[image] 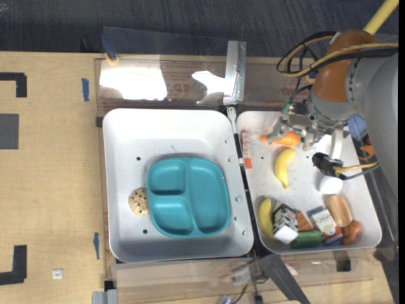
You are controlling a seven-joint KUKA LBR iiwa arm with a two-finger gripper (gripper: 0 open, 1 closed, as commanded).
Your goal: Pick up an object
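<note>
Pincer hovered over orange obj upper right of frame, banana just below w/ long axis near-vertical; grip state unclear.

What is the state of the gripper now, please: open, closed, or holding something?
Gripper: low in the right bin, just over a small orange object; open, closed or holding cannot be told.

We see a light wooden bench top with black corner marks and pieces of blue tape. Behind it lies dark grey carpet floor. A clear plastic sheet reflects bright light.
</note>
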